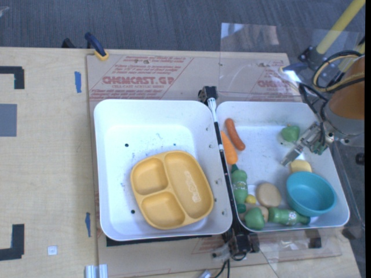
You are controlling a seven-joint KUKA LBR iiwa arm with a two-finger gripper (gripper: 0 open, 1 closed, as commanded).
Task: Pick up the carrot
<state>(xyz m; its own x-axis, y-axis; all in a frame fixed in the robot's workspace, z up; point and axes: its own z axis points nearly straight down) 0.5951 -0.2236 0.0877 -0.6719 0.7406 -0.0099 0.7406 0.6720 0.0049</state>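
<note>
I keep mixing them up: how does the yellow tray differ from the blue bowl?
The yellow tray lies in the left bin; the blue bowl sits in the right bin. The tray is wide, shallow and split into three compartments; the bowl is round, deeper and undivided. The tray is clearly larger than the bowl. Both sit open side up.
</note>
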